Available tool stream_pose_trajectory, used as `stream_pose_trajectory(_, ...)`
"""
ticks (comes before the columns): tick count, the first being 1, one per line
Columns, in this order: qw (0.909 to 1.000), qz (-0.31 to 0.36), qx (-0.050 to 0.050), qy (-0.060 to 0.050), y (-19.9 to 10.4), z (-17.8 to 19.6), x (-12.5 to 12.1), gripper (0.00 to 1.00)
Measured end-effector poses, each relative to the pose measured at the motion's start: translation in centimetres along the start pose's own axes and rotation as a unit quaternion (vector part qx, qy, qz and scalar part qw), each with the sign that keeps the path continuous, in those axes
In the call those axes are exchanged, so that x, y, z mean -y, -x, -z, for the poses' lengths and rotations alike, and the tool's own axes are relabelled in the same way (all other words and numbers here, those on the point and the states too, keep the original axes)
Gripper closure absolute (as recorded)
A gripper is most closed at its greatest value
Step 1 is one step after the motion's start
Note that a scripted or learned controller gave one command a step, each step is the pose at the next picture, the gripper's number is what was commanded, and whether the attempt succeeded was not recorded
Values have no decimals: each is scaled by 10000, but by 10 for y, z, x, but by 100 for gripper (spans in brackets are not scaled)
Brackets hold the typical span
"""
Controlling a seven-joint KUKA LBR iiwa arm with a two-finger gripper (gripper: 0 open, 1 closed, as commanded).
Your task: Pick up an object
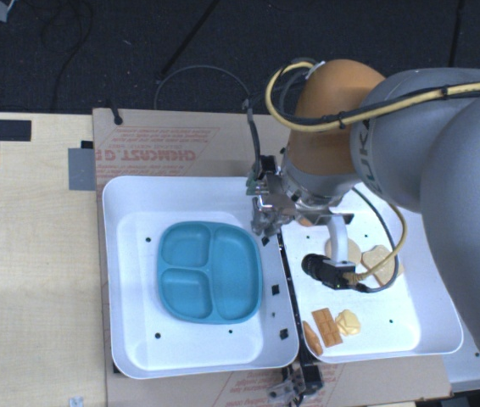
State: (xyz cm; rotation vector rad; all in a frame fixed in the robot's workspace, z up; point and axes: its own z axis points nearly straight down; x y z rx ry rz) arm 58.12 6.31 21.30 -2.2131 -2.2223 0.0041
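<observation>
1. The hand point(265, 213) hangs over the seam between the two shallow white plastic bins, at the far end. Can't tell how open it is, or whether it's got anything.
2. Candidates for the pick:
   - a teal three-compartment plastic plate point(209, 271) in the left bin point(138, 346)
   - small orange-brown cracker pieces point(325, 326) in the near part of the right bin point(426, 329)
3. Looks like the approach stage to me. The next move needs a target, then lining up and going down.

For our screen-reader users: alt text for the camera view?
The robot's gripper hangs over the wall between two white bins. The left bin holds a blue divided plate; the right bin holds small tan pieces.
</observation>
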Motion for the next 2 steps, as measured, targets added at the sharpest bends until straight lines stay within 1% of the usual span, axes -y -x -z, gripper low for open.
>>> stream_pose_trajectory(1, 10000, -1, 5, 16, -44, 16, 8, 100)
stream_pose_trajectory(2, 10000, -11, 10, 12, -43, 15, 8, 0)
